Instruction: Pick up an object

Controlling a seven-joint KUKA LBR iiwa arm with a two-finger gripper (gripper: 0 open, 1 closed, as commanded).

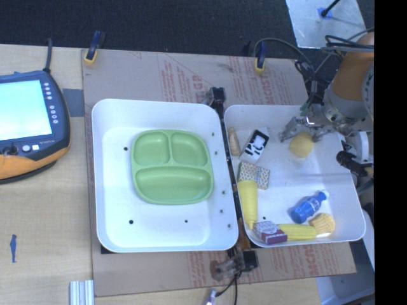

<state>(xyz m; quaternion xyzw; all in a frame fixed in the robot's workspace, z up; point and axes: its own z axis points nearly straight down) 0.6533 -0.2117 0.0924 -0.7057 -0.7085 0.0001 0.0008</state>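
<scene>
Step in hand: the gripper point(310, 125) is low over the far part of the right bin point(353, 189), just beside a pale yellow rounded object point(301, 146); I judge this to be the approach to a grasp.
Gripper state: its metal fingers look splayed wide, with nothing between them; the yellow object lies just below and in front of them, and whether a fingertip touches it I cannot tell.
Target position: the pale yellow object rests on the bin floor near the far wall, well apart from the clutter at the near edge.
Other candidates: a blue bottle point(308, 206), a corn cob point(323, 222), a long yellow piece point(247, 200), a black-and-white block point(255, 145) and a pink-purple box point(272, 234), all in the right bin.
Left bin: a green divided plate point(172, 167) sits in the left bin point(114, 234), far from the arm.
How to do it well: centre the fingers over the rounded object so they straddle it evenly, descend straight down, then close slowly, since a round shape probably squirts sideways under an off-centre pinch.
Risk: the far bin wall is near, so a finger could catch on it.
Check: lift only a little first and confirm the object rises.
</scene>
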